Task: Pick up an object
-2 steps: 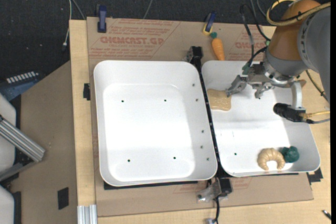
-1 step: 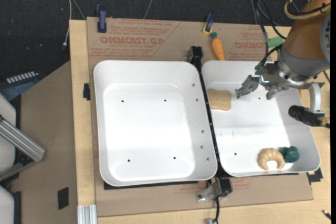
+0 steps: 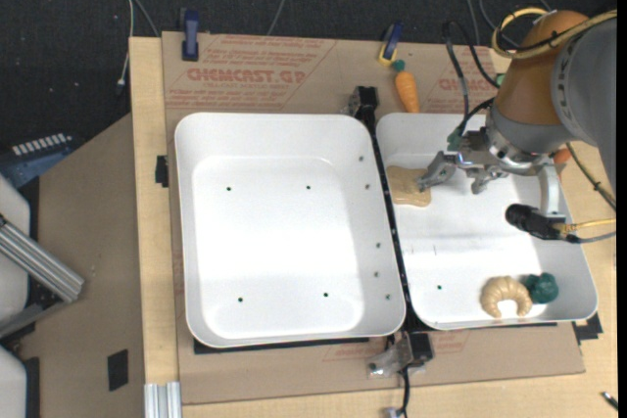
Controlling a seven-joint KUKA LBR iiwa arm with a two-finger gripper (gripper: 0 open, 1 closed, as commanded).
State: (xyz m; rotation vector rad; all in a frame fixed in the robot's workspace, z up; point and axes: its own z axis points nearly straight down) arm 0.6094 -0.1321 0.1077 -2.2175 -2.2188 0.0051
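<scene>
Nearest the camera, in the right bin's (image 3: 588, 303) near right corner: a croissant-shaped toy (image 3: 506, 297) with a small dark green object (image 3: 540, 287) touching its right side. Both lie well apart from the gripper, untouched

Mid-bin, right side: a black cylindrical part (image 3: 530, 219) hangs off the arm's wrist with a yellow cable; it sits over bare bin floor

Further back: gripper (image 3: 457, 171) low over the right bin, its two fingers spread apart, nothing between them. The left finger (image 3: 436, 173) reaches toward a flat tan piece (image 3: 409, 187), bread-like, lying against the bin's left wall. Fingertip is just beside or over the piece's right edge; contact not resolvable from this slant

Judgement: the tan piece is the likely target, step in hand is the approach before closing. To do it well, the gripper needs to shift left so the piece sits between both fingers, not under one. The wall crowds the left side, so the left finger has little room to drop in; a thin flat piece may slide rather than lift. Closing across its narrow width looks safer

Left bin (image 3: 196, 240) holds nothing of use here

Farthest: an orange carrot toy (image 3: 407, 90) lies outside the bins on the cardboard bench (image 3: 255, 73), beside a blue clamp (image 3: 392, 40)
</scene>
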